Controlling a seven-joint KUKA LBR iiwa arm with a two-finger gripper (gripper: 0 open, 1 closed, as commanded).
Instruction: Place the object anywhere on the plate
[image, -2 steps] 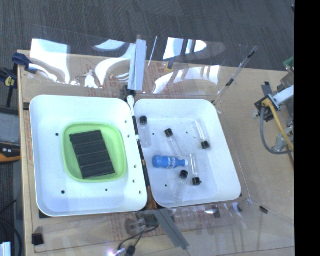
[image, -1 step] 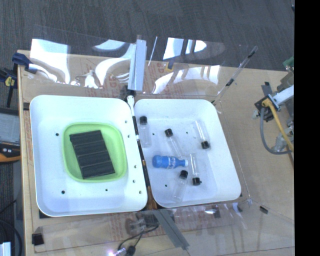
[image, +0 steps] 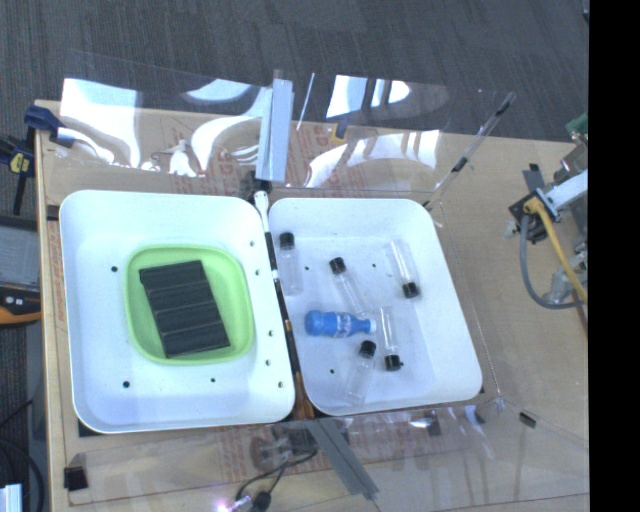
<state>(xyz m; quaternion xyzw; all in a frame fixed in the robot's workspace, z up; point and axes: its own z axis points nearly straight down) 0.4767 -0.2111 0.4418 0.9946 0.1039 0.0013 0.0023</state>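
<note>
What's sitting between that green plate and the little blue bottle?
In the camera view, between the green plate and the blue bottle lie the two bins' adjoining white rims and a clear vial with a black cap.

A square lime-green plastic plate (image: 238, 300) sits in the shallow white left bin (image: 90, 300), and on it lies a dark charcoal ribbed rectangular block (image: 184, 308) marked by crosswise grooves. The shallow white right bin (image: 440, 340) holds a small bright blue plastic bottle (image: 338, 323) with a paler blue neck, and several clear glass vials with black caps (image: 349, 284). Both bins show small black dots on their floors. The pale tan wooden bench (image: 520, 350) carries faint reddish printing along its far edge.
</note>
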